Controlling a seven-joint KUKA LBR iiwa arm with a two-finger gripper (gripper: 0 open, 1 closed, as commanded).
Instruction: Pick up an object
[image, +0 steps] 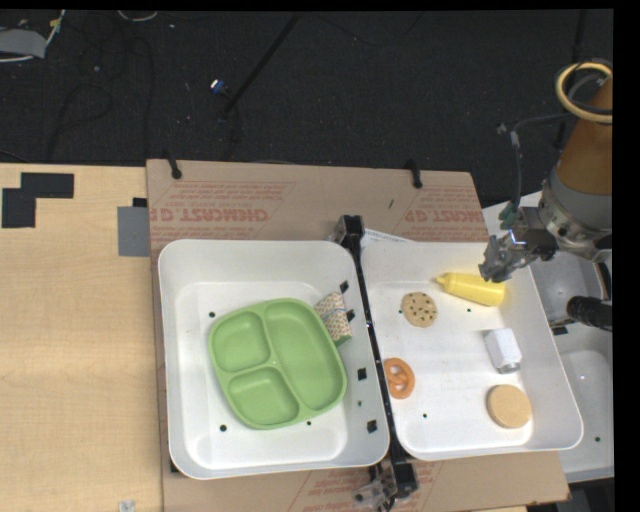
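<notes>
Yellow bottle (472, 289) looks like our target: it lies on its side near the back of the right bin (560, 425), cap end pointing toward the divider between the bins. Gripper (495, 267) sits just above its right end, near the bin's back right rim. We can't tell whether it touches the bottle or just hovers over it. We also can't read the gripper's state from this angle; it shows as a dark blur against the bin floor.

Other candidates in the right bin: chocolate chip cookie (419, 309) left of the bottle, pretzel (398, 378) close to the divider, small white block (502, 349) mid-bin, and a round tan disc (509, 406) near the front. All sit apart from each other, so there's no clutter problem. Left bin (180, 440) holds a green divided plate (276, 362) with a small patterned item (334, 315) tucked at its upper right edge.

Our read on the step: approach or descent over the bottle, grasp not yet confirmed. Nothing is visibly lifted.

Next move needs the gripper centred across the bottle's narrow axis, not along its length, then a close and a straight lift. Risk is that the bottle is round and may roll or squirt out if caught near the end. The bin rim is near, so keep clearance there.
</notes>
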